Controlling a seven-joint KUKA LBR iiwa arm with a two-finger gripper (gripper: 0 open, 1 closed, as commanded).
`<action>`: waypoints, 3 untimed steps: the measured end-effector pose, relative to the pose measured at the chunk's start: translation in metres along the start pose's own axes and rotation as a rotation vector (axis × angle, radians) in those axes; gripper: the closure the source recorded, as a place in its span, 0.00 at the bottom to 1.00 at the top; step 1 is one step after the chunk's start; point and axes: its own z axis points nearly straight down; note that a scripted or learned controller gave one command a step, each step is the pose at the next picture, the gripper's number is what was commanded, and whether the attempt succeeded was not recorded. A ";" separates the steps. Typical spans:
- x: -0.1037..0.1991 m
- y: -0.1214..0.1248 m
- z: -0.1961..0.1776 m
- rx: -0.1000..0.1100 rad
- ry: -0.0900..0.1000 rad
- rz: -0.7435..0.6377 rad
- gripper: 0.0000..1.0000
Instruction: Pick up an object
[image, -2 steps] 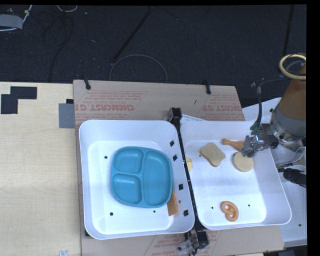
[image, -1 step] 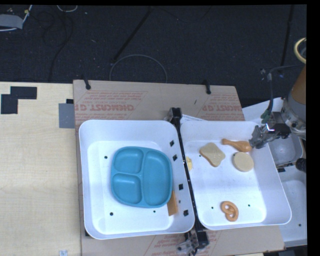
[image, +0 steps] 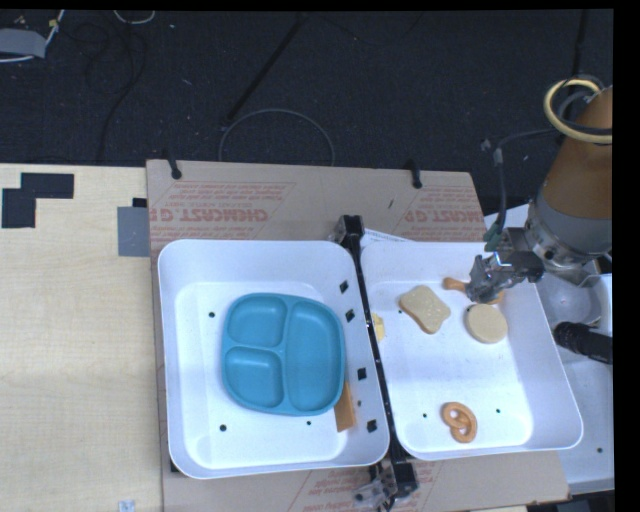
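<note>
Grey claw (image: 487, 284), spread or pinched impossible to tell, hovering at far right of right bin (image: 545, 420) just above round cracker (image: 486, 323), best lowered straight over its middle, closing gently before lifting.

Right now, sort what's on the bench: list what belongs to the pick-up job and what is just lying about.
For the job:
hand, low over the right bin
bread slice
round biscuit
pretzel
small orange piece beside the hand

Lying about:
blue divided plate in the left bin
cardboard sheet under both bins
</note>
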 end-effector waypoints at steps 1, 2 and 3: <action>0.048 -0.015 0.001 0.001 0.000 0.001 1.00; 0.102 -0.025 0.025 0.003 0.000 0.000 1.00; 0.144 -0.032 0.032 0.002 -0.001 0.001 1.00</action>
